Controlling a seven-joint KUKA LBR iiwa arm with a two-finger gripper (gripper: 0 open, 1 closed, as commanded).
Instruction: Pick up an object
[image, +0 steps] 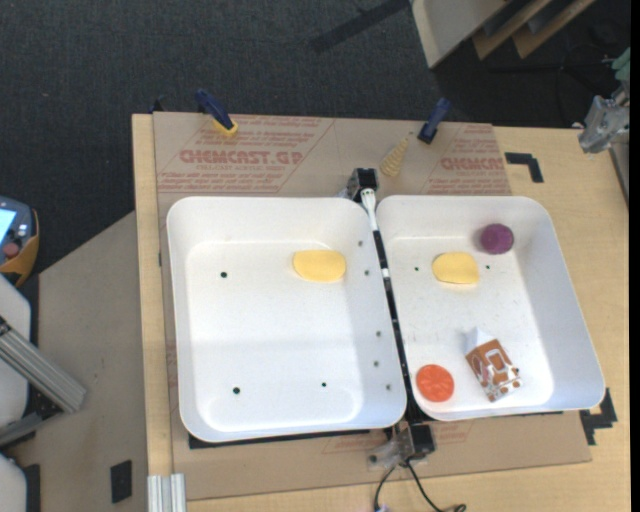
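While tool state cannot be told, yellow oval (319, 265) lies in left bin (178, 300), smooth, pale.

Bench (560, 170): pale wood, under a printed cardboard sheet (300, 150).
Clamps: blue, one (215, 110) at the sheet's far left edge, another (434, 120) at its far right.
Left bin (190, 300): white, shallow, flat on the cardboard.
Right bin (560, 300): white, touching the left bin along a dark centre seam.
Cable (405, 480): trailing off the near edge.
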